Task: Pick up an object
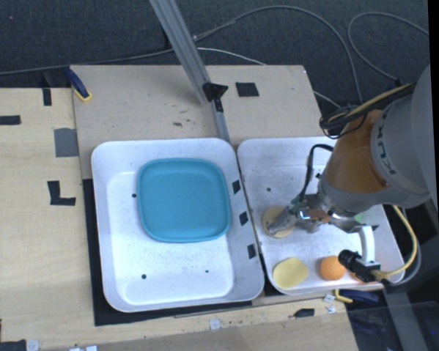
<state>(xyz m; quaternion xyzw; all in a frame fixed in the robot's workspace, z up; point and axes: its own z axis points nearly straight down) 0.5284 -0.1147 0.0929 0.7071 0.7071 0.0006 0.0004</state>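
My gripper (283, 220) reaches down into the middle of the right bin (278, 164), its metal fingers right over a small tan round object (273, 219) that lies on the bin floor. A pale yellow disc (290, 272) sits near the bin's front edge, with an orange ball (331, 268) just to its right. The grey arm with its orange band (355, 164) covers the bin's right side.
The left bin (122, 271) holds a turquoise square plate (183, 199). A grey metal pole (191, 55) slants down from the top to the gap between the bins. Black and yellow cables hang beside the arm at the right bin's front right corner.
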